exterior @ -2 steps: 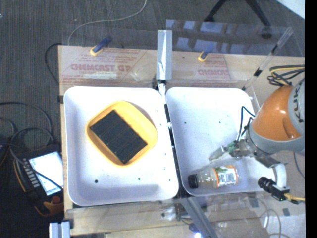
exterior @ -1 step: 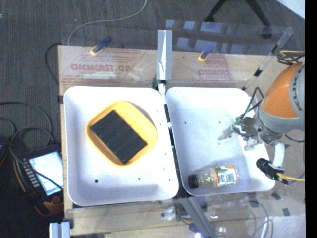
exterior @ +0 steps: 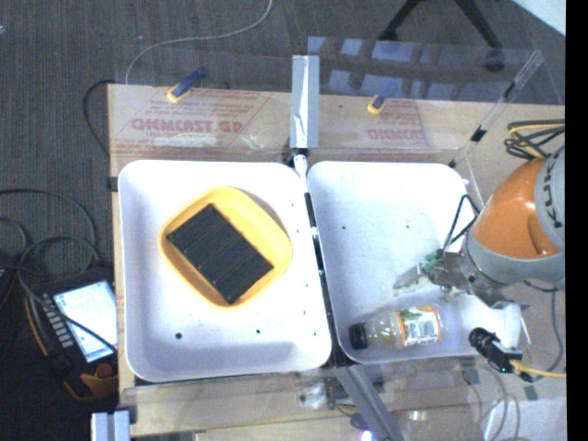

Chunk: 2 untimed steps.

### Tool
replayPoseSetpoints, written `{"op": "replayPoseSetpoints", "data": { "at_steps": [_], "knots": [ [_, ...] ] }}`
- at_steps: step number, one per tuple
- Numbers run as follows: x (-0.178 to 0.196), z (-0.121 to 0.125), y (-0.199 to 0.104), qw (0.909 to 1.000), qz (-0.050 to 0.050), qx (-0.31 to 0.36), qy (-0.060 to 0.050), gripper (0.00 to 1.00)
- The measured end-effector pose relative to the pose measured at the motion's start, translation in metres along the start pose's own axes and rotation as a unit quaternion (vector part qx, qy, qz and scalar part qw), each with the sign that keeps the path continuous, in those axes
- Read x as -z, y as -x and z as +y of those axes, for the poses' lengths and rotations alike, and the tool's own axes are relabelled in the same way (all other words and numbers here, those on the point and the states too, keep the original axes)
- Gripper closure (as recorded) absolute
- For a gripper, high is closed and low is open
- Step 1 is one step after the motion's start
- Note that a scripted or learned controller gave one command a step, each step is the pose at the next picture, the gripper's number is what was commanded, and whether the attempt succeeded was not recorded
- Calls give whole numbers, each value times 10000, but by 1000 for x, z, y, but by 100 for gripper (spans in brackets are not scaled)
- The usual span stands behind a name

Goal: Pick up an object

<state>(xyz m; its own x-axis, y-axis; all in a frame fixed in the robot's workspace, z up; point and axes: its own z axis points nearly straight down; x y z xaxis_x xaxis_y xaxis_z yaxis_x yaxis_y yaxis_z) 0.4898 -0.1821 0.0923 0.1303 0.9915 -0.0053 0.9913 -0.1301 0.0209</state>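
A clear plastic bottle [exterior: 400, 329] with amber liquid, a dark cap and an orange-and-white label lies on its side at the front edge of the right bin [exterior: 386, 209], cap pointing left. My gripper [exterior: 424, 272] hangs low over the right side of that bin, just above and behind the bottle; nothing shows in its grasp. The grey arm with its orange band [exterior: 519, 214] comes in from the right. In the left bin [exterior: 147, 191] a yellow dish [exterior: 266, 223] holds a flat black square pad [exterior: 220, 253].
A metal divider post [exterior: 304, 99] stands behind the seam between the bins. Clear acrylic walls rise behind and to the right of the bench. Cables and a small tablet [exterior: 87, 315] lie on the floor to the left.
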Motion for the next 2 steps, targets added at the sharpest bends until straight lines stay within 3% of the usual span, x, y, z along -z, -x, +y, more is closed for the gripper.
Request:
{"op": "replayPoseSetpoints", "data": {
  "at_steps": [1, 2],
  "knots": [
    [0, 0, -2, 9964, -16, 851, 5, 0],
    [-4, 123, -8, 9965, 0, -837, -40, 0]
  ]
}}
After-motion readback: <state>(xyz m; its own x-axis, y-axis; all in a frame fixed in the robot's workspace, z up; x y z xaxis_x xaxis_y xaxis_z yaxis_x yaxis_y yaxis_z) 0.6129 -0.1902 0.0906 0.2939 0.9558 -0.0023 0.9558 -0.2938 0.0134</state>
